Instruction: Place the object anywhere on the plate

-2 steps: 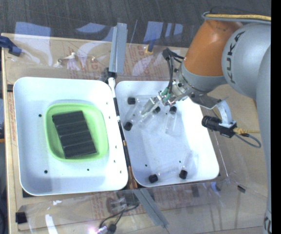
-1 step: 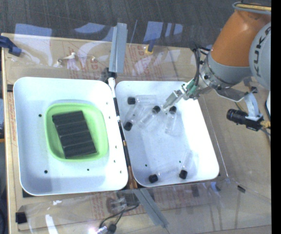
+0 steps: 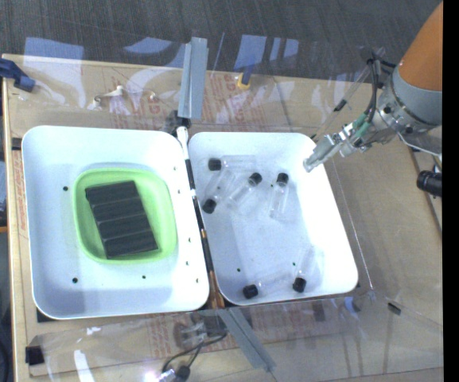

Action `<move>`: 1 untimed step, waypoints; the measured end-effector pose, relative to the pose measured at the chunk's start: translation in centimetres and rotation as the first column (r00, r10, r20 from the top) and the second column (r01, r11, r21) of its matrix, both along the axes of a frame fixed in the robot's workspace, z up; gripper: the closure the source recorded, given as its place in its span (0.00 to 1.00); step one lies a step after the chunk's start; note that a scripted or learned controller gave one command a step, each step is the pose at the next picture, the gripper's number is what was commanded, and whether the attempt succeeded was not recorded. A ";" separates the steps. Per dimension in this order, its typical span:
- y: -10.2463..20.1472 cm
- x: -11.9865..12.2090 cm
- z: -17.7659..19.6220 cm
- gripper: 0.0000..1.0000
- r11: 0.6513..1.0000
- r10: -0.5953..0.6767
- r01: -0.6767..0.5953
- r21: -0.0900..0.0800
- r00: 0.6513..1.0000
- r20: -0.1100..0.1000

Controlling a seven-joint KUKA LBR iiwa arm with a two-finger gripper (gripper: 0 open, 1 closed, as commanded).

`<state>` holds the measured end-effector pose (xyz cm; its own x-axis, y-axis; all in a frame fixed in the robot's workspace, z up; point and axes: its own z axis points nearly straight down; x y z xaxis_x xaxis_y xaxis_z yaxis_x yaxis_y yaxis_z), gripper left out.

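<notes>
The bench carries two shallow white plastic bins side by side. In the left white bin point(image 3: 46, 269) lies a light green square plate point(image 3: 83, 188) with rounded corners, a little nearer to the far edge of the bin than to the near edge. On the middle of this plate rests a dark grey ribbed rectangular block point(image 3: 121, 219), slightly turned, so that its long sides run slantwise from the far left to the near right. It lies fully inside the rim of the plate.

The right white bin point(image 3: 336, 237) holds several small clear plastic vials with black caps. One vial point(image 3: 219, 171) lies near the far left corner, one point(image 3: 247, 186) is beside it toward the middle, and one point(image 3: 279, 196) lies right of that, all in the far half of the bin. One more black cap point(image 3: 208, 205) shows at the left edge. Two vials are at the near edge: one point(image 3: 262, 283) near the middle of that edge and one point(image 3: 305, 270) toward the near right corner.

The grey two-finger gripper point(image 3: 313, 162) hangs over the far right corner of the right bin, pointing down and left from the arm. Nothing is seen between its fingers; whether they stand wide or narrow I cannot tell at this size.
</notes>
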<state>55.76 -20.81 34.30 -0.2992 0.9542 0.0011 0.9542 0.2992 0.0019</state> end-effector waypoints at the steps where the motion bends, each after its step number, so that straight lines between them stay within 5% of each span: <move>1: -0.2 -3.0 10.1 0.00 0.996 -0.086 0.086 -0.002 0.996 0.000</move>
<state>52.80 -21.05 44.38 -0.2162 0.9764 -0.0006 0.9764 0.2162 0.0019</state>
